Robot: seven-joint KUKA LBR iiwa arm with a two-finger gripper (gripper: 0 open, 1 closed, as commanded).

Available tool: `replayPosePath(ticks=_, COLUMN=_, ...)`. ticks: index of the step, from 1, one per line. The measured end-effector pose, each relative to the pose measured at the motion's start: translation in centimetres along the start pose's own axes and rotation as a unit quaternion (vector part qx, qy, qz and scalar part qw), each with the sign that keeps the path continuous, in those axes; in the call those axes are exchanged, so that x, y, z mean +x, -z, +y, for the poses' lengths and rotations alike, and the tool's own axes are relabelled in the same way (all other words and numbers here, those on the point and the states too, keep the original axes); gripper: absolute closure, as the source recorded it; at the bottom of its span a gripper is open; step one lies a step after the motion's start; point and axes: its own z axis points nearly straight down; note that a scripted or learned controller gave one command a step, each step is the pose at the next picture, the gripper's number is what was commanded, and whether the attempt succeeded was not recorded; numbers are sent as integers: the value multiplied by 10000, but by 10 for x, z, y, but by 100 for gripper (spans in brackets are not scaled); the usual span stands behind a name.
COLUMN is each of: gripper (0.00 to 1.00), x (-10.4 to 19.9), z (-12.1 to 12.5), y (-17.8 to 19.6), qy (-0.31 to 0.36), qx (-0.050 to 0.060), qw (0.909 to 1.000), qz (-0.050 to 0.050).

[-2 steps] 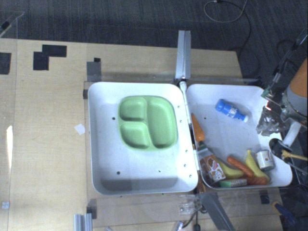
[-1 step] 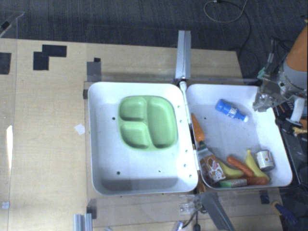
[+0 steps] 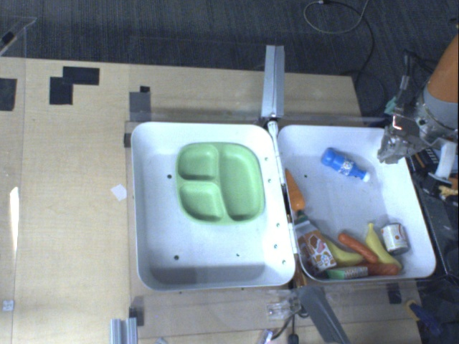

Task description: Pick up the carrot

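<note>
The carrot [image 3: 293, 190], orange with a green end, lies along the left wall of the right bin [image 3: 401, 185], pointing up and down the view. My gripper [image 3: 392, 151] hangs over that bin's far right corner, well to the right of the carrot and above it in the view. A blue bottle [image 3: 344, 165] lies between the two. Nothing shows in the gripper's grasp.
At the right bin's near edge sit a brown snack bag [image 3: 316, 249], a red-orange sausage-like piece [image 3: 356, 244], a yellow banana [image 3: 376, 243] and a small can [image 3: 394, 238]. The left bin [image 3: 154, 192] holds a green divided plate [image 3: 219, 181]. A metal post [image 3: 273, 84] stands between the bins at the back.
</note>
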Motion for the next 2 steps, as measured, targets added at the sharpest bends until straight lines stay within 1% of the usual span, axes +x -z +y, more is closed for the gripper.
replayPosePath(ticks=1, gripper=100, x=2, z=2, y=8, qy=52, qx=10, qw=10000, qz=-8)
replayPosePath(ticks=2, gripper=100, x=-25, z=-19, y=43, qy=-1038, qx=-6, qw=9946, qz=6)
